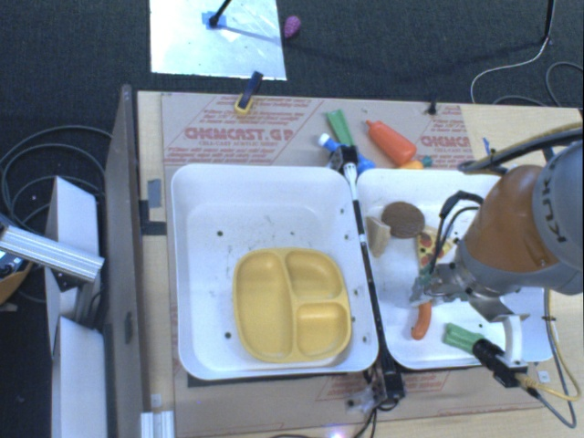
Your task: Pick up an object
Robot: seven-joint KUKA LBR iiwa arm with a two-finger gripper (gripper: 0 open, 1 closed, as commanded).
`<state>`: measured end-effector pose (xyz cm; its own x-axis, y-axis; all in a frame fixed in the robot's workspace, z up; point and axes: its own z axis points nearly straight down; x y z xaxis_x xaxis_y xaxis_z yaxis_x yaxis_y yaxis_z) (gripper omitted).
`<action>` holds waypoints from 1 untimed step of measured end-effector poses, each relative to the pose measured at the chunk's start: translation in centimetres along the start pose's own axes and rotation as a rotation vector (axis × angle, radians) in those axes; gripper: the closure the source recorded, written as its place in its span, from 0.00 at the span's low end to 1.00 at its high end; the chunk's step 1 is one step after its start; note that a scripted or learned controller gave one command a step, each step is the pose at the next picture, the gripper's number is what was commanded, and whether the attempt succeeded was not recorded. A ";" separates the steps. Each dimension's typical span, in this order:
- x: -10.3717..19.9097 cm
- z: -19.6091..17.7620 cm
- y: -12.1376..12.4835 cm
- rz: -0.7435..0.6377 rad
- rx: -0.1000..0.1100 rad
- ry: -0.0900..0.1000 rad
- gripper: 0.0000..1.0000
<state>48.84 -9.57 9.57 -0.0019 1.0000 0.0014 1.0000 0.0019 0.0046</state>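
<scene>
Two shallow white plastic bins sit side by side at frame centre on a brown printed cardboard sheet. The left bin (210, 208) has a smooth, lightly scuffed floor and bears a yellow moulded tray (292, 304) with three rounded compartments.

The right bin (397, 354), at lower right of the frame, holds small items: a round brown disc (402, 216) near its upper left, a cream block (378, 234) touching the dividing wall, a slender orange carrot-shaped piece (420, 321) on the floor, a green cylindrical piece (462, 338) just right of it, and a multicoloured flat piece (425, 245), partly hidden.

The arm enters from the right, its glossy orange band (511, 226) over the right bin. The gripper (429, 286) sits low, directly above the carrot-shaped piece; whether its tool is open or closed cannot be told, as the wrist masks it.

Beyond the bins, at upper centre, lie an orange carrot toy (392, 143) and a green stick (339, 128).
</scene>
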 end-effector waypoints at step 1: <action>9.6 -9.4 2.0 -0.013 -0.007 0.003 1.00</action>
<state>50.80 0.03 18.96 -0.0154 0.9999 0.0040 0.9998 0.0153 0.0115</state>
